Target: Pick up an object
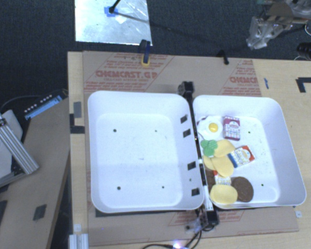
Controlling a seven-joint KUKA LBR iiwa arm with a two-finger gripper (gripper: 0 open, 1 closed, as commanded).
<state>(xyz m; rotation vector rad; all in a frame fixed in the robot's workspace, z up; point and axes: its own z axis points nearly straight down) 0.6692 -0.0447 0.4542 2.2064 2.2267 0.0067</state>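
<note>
Nearest to me, along the front of the right bin [287, 139], a pale yellow disc [223, 193] lies touching a dark brown round patty [242, 189]. Both sit close to the divider between the two bins. Just behind them is a heap: more yellow pieces [221, 157], a green leafy bit [209, 147], and a small orange and white packet [241, 156] leaning on the yellow. Further back a toy fried egg [211, 126] lies flat beside a small red box [231, 127], the two near each other but apart. The left bin [98, 191] has a bare white floor with a few dark dots.

Beyond the bins, past the brown board [124, 72] they stand on, the gripper [261, 32] hangs high over the dark floor at the far right, well apart from every object. It is blurred and seen from behind, and whether it is spread or pressed together I cannot tell.

The step in hand, I judge, is choosing a target and coming across over the right bin. The red box looks the best pick: it stands clear of the heap, with free floor on its far and right sides. The pile by the divider is crowded, and a descent there may nudge several pieces or strike the bin wall. The flat egg and discs offer little to pinch. Coming straight down, centred on the box, seems wisest.
</note>
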